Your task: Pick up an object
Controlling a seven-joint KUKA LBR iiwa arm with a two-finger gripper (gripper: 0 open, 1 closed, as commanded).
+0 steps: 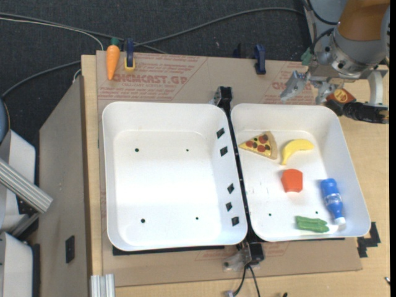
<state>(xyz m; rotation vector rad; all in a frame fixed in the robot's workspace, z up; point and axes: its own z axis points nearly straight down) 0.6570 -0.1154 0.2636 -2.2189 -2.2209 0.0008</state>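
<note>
At the far left of your counter (154, 73), on its brown printed cardboard surface, lies a small tapered orange carrot (112, 59), just beside a yellow-and-blue clamp (129, 55).

The left bin (117, 166) is a shallow tray of smooth white plastic with rounded corners, and you can see a few small dark dots on its floor. A black divider with clips runs between it and the right bin (346, 166), which has the same shape and finish.

In the right bin, moving rightward, you have a flat triangular pizza slice (260, 145) with red spots at the far left, and a curved, glossy yellow banana (296, 148) just beside it. A blocky, rounded orange-red pepper (292, 180) sits nearer the middle. A bumpy green pod-shaped vegetable (311, 224) lies at the near edge, and a blue cylindrical bottle (331, 198) with a white cap lies on its side near the right wall.

Your hand (307, 86) hangs over the counter just beyond the right bin's far rim, well apart from every object. Its metal fingers (291, 88) are spread apart with nothing between them.
</note>
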